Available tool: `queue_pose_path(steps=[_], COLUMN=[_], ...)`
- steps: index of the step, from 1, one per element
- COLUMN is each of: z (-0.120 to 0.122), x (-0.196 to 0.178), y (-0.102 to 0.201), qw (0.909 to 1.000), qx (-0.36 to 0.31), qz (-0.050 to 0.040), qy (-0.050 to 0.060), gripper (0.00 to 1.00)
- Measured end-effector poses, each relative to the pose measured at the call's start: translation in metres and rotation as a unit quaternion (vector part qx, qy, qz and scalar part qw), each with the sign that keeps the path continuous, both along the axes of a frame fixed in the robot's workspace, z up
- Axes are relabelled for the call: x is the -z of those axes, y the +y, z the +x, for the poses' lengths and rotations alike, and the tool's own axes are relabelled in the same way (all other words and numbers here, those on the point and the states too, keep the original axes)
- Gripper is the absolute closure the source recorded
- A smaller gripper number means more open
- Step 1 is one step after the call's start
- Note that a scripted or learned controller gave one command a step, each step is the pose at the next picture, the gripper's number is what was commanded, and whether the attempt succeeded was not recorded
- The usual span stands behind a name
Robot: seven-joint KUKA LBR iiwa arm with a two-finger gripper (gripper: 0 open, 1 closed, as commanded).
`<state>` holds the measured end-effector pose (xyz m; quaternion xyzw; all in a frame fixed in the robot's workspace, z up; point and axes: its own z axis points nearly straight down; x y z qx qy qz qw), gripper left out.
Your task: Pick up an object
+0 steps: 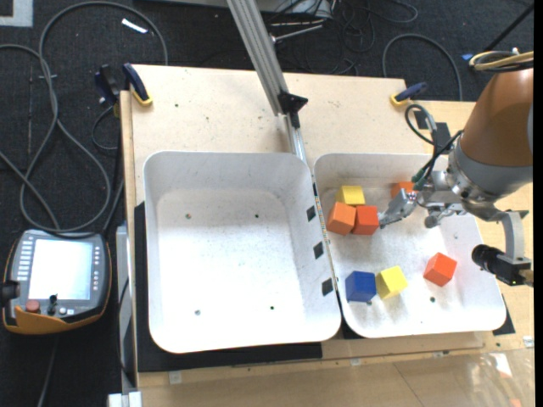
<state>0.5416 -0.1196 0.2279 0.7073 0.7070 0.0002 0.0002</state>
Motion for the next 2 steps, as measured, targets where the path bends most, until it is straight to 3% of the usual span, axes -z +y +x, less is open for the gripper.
queue_pose_path(steps=[1, 2], z=[0.058, 0.084], x=[0.07, 0.11], y=[-0.029, -0.015], qw=[1.0, 1.0], qx=[-0.001, -0.001], qz=[-0.001, 0.0], qy=[0.001, -0.01], gripper=[0.0, 0.0])
